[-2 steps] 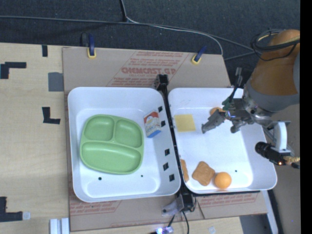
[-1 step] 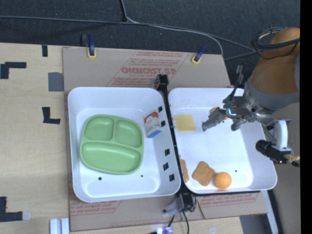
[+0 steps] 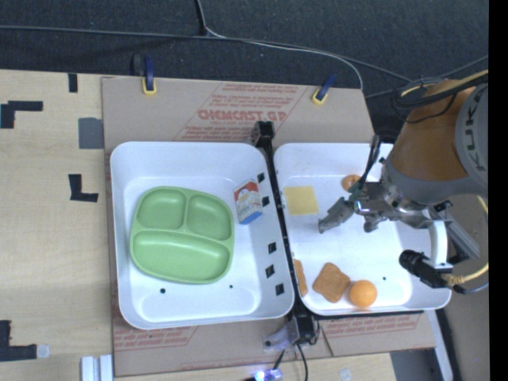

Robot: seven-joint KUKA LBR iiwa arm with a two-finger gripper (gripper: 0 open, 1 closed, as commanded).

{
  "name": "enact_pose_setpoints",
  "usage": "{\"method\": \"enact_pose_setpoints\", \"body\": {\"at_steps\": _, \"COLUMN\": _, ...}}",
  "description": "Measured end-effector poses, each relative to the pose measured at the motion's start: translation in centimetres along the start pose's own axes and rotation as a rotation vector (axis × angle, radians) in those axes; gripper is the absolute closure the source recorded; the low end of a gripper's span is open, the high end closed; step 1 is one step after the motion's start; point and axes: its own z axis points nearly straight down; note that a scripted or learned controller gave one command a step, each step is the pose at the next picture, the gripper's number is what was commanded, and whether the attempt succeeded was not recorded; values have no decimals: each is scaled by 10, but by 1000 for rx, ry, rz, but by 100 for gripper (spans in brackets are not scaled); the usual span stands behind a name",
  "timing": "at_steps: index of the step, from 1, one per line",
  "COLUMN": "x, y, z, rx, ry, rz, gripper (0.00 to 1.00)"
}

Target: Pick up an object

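While the arm [image 3: 432,145] reaches in from the right, the hand [image 3: 349,214] hangs over the middle of the right bin [image 3: 397,300]. Its fingers [image 3: 332,219] are spread apart, nothing between them, tips pointing left toward the divider.

Right bin contents:
- yellow square sponge-like pad [image 3: 301,200], upper left, just left of the hand, not touching it
- small orange item [image 3: 350,182] near the top, partly hidden behind the hand, can't tell what it is
- brown toast-like piece [image 3: 330,282] near the front edge
- orange ball [image 3: 363,294] just right of the toast, about touching it
- another brown piece [image 3: 299,278] against the bin's left wall, mostly cut off by the rim

Left bin [image 3: 127,173]:
- green divided plate [image 3: 183,234], three compartments, lying flat left of centre
- small milk-carton-style box [image 3: 248,201], red, white and blue, tipped near the right wall

Both bins sit on a cardboard sheet [image 3: 238,105] on the counter [image 3: 40,236], with clamps [image 3: 148,78] at the sheet's far edge.
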Motion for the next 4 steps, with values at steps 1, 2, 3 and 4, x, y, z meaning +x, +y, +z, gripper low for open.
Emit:
{"method": "enact_pose_setpoints", "body": {"at_steps": 1, "x": -8, "y": 1, "z": 49, "rx": 0, "ry": 0, "rz": 1, "gripper": 0}}
{"method": "enact_pose_setpoints", "body": {"at_steps": 2, "x": 0, "y": 1, "z": 96, "rx": 0, "ry": 1, "rz": -1, "gripper": 0}}
{"method": "enact_pose_setpoints", "body": {"at_steps": 3, "x": 0, "y": 2, "z": 83, "rx": -2, "ry": 1, "rz": -2, "gripper": 100}}
{"method": "enact_pose_setpoints", "body": {"at_steps": 4, "x": -9, "y": -2, "z": 31, "rx": -10, "ry": -1, "rz": 0, "gripper": 100}}
